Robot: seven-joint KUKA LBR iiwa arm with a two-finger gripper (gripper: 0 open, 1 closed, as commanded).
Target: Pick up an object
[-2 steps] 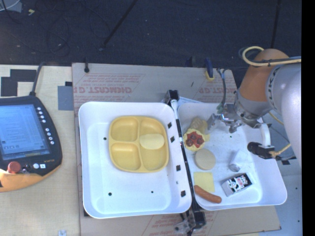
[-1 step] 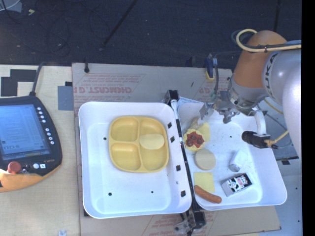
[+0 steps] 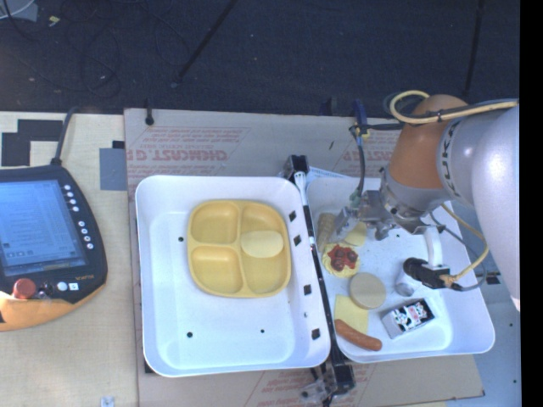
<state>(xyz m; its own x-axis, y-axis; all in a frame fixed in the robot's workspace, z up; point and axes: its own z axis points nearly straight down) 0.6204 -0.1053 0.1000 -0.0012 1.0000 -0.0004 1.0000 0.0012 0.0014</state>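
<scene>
My gripper (image 3: 361, 220) hangs low over the upper left part of the right bin (image 3: 465, 336). Just below it lie a small pale yellow piece (image 3: 356, 238) and a flat toy pizza slice with red topping (image 3: 342, 259). Further toward the front are a round beige disc (image 3: 367, 290), a yellow cheese square (image 3: 349, 315), an orange-red sausage (image 3: 357, 337) and a black-and-white carton (image 3: 409, 316). I see nothing held in the gripper.
The left bin (image 3: 170, 333) holds a yellow divided plate (image 3: 222, 270) with a pale yellow round piece (image 3: 262, 244) in its upper right compartment. A black divider (image 3: 309, 261) runs between the bins. A control pendant (image 3: 42, 236) lies at far left.
</scene>
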